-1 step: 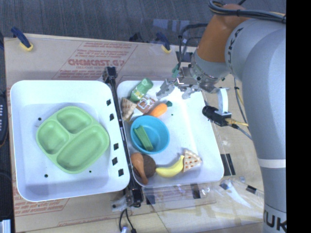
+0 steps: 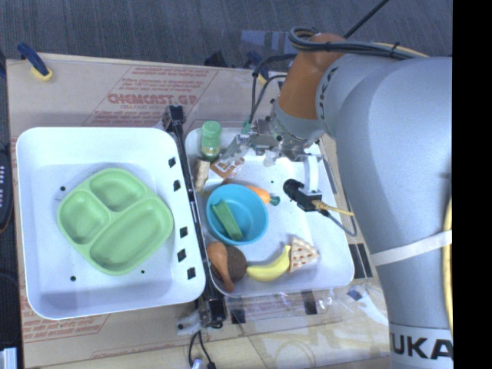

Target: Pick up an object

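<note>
Blue bowl (image 2: 237, 212) sits in right bin (image 2: 338, 261), just below and left of gripper (image 2: 257, 148). Gripper hangs over the bin's far end. Finger state: cannot tell.

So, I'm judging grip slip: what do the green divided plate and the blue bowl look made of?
Green divided plate: likely moulded plastic, matte, with uniform colour and soft rounded dividers. Blue bowl: probably plastic too, smooth and slightly glossy, with an even thin rim. Neither can be confirmed by sight.
</note>
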